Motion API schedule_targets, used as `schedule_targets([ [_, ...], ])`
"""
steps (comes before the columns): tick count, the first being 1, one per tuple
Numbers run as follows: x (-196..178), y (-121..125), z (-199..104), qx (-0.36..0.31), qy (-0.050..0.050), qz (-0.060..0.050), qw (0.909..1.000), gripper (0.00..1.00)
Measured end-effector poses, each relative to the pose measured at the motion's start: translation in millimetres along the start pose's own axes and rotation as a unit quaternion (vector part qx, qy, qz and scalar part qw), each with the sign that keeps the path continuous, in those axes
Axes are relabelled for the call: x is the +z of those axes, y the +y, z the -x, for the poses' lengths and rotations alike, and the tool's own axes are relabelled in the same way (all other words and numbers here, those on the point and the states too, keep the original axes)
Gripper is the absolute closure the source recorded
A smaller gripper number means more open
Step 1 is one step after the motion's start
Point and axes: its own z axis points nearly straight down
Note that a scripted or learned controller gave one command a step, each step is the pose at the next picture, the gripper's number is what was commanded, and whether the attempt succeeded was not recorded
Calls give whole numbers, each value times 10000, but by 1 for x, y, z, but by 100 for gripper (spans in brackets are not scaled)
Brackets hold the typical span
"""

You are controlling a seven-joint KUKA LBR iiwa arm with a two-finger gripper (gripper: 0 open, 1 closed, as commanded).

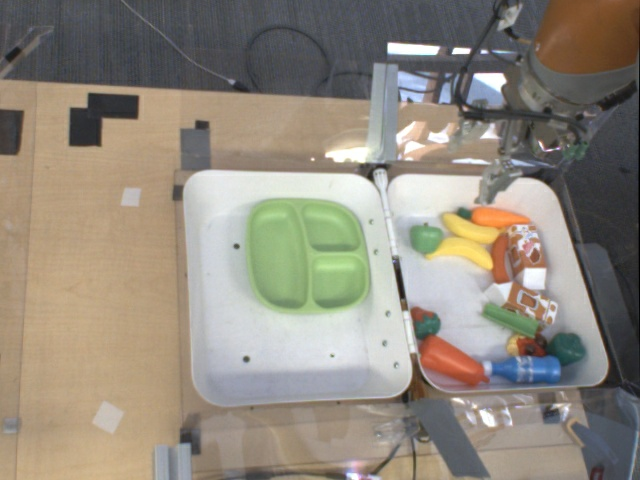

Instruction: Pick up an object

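My arm (585,28) is orange above a grey wrist, over a pale wood bench (90,298) marked with black blocks (103,116) and 2 white bins (215,368). The left bin holds a light green divided plate (306,255). In the right bin (592,368) I see 2 yellow bananas (465,240), a green apple (427,237), an orange carrot (499,217), a red-orange carrot (452,360), a blue bottle (527,370), and brown-and-white cartons (524,251).

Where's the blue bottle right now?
The blue bottle lies along the right bin's near edge, between the big carrot and a dark green toy.
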Motion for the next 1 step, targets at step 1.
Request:
schedule_targets([
  [1, 85, -7, -68, 981, 110, 23, 9951, 100],
])
